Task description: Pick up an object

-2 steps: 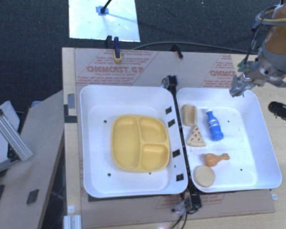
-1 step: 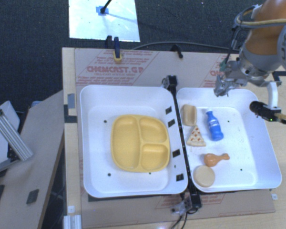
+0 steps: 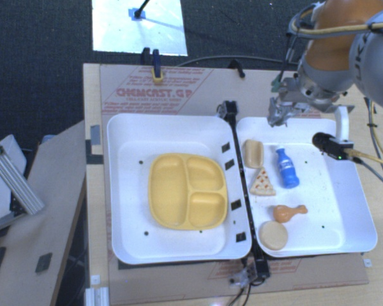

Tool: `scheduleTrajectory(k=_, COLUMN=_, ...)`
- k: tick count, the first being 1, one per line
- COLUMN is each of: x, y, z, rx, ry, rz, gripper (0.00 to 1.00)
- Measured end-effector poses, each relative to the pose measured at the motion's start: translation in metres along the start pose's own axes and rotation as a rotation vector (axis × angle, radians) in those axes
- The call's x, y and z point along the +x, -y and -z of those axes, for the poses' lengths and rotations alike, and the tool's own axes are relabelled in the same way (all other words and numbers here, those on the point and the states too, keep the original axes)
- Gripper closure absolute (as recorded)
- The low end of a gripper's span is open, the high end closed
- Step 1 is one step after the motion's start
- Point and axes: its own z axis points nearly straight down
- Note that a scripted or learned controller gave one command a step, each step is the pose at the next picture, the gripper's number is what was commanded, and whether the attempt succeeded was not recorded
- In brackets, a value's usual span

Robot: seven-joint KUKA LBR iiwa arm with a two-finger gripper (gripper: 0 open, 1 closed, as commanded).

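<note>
Nothing picked yet: the gripper [image 3: 278,116] hangs at the right bin's [image 3: 354,199] twelve o'clock rim, finger state indiscernible, blue bottle [image 3: 286,167] untouched.

Dark carpet [image 3: 38,37] — pale wooden bench [image 3: 57,190]

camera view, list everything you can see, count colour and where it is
shallow white plastic bins: two, white, side by side on the bench
yellow divided plastic plate: one, yellow, in the left bin
tan toy bread loaf: one, tan, right bin, upper left
blue toy bottle: one, blue with a white band, right bin, right of the loaf
toy pizza slice: one, tan with red spots, right bin, below the loaf
orange toy chicken drumstick: one, orange-brown, right bin, lower middle
round beige toy biscuit: one, beige, right bin, lower left corner
tool: one, grey metal, above the right bin's far rim, on the grey and orange arm
</note>
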Motion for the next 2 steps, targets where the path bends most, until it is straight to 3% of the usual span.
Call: scheduleTrajectory(k=2, x=0.108, y=0.002, z=-0.029, rx=0.002, ry=-0.001, rz=0.0, gripper=1.0)
